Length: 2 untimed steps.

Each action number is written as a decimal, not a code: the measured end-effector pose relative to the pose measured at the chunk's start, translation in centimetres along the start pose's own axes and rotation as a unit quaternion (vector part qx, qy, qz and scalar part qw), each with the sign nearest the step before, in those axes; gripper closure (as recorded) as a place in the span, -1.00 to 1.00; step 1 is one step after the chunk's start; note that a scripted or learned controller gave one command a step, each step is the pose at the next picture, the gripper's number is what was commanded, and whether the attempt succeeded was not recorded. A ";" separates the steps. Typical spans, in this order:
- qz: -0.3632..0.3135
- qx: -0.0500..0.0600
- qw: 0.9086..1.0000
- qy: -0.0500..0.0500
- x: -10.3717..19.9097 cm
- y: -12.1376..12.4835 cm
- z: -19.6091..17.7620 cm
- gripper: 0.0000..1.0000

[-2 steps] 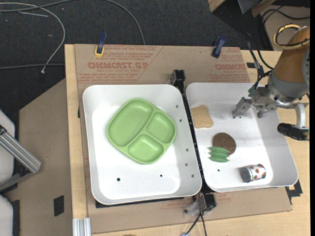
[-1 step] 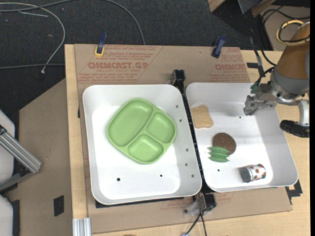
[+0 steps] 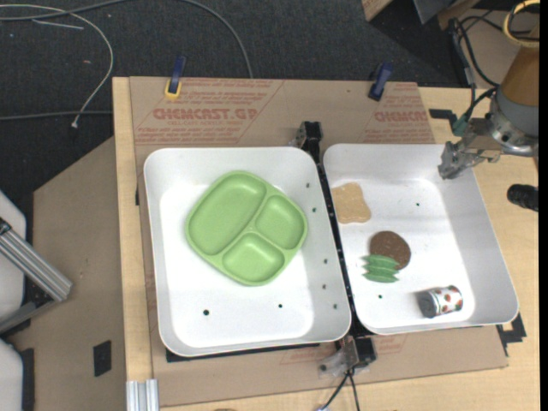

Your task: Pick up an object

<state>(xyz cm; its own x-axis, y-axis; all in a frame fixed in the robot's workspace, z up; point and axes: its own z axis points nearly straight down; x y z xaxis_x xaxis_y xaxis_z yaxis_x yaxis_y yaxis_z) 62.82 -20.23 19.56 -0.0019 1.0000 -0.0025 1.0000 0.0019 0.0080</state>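
Note:
The right bin [image 3: 479, 229] holds a tan flat piece [image 3: 349, 202] near its left wall, a brown round disc [image 3: 391, 245] in the middle, a green ridged piece [image 3: 382, 268] touching the disc's front edge, and a small can [image 3: 440, 300] lying on its side at the front right. A green divided plate [image 3: 248, 228] lies in the left bin [image 3: 171, 298]. My gripper [image 3: 454, 163] hangs over the right bin's far right corner, well apart from all the objects, with nothing seen in it.
The two white bins stand side by side on a cardboard sheet [image 3: 214, 110] held by blue clamps [image 3: 176, 74]. Black clips join the bins at the back [image 3: 309, 134] and front [image 3: 360, 349]. Cables trail on the dark floor behind the bench.

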 end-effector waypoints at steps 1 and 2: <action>0.000 0.000 1.000 0.000 0.0 0.2 -4.7 1.00; -0.002 0.005 1.000 0.003 6.1 -1.2 -5.1 1.00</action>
<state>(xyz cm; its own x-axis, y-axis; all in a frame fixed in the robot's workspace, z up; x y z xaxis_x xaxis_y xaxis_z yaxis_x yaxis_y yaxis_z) 61.57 -14.13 24.63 -0.0060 1.0000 0.0031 1.0000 0.0060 -0.0014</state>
